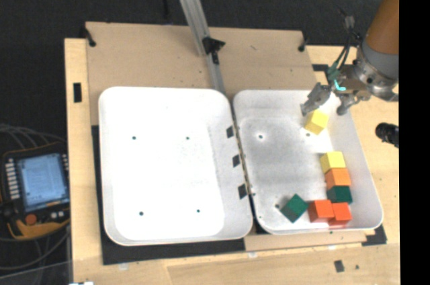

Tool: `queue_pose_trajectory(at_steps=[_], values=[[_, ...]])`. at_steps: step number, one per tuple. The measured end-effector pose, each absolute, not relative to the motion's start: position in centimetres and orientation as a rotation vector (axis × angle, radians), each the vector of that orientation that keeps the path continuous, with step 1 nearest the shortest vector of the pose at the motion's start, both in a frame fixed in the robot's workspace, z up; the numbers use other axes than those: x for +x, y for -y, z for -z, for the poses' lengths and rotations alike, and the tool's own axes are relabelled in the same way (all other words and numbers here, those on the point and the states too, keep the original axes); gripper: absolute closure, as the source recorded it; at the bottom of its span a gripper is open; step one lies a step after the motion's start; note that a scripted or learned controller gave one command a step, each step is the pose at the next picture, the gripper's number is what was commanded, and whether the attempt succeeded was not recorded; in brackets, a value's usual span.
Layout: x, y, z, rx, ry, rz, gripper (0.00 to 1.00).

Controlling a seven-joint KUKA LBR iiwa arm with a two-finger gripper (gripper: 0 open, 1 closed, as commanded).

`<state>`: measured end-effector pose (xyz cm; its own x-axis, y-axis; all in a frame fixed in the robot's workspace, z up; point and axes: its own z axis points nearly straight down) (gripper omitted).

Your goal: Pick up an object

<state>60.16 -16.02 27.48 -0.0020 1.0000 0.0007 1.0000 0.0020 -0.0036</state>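
My gripper (328, 104) hangs over the far right part of the right bin (269, 163), below the grey wrist and orange band. Its two fingers stand spread apart, open, with nothing gripped between them. A yellow cube (317, 121) lies tilted just below the left finger (314, 101), close to it or touching its tip; I cannot tell which. Further objects sit in the same bin nearer the front: a yellow block (332, 160), an orange block (338, 177), a dark green block (340, 193), two orange-red blocks (321, 210) and a green cube (293, 208).
The left bin (168, 163) sits beside the right one, joined by black clips along the middle. A slanted metal post (191, 1) rises behind the bins. A tablet-like pendant (37, 179) rests off the bench at the left.
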Motion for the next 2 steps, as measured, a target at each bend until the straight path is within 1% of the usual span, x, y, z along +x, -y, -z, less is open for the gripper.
queue_pose_trajectory(at_steps=[1,2], values=[[60.2,16.0,-27.7,-2.219,2.225,0.001,0.00],[60.6,15.9,-23.4,-2.220,2.222,-0.006,0.00]])
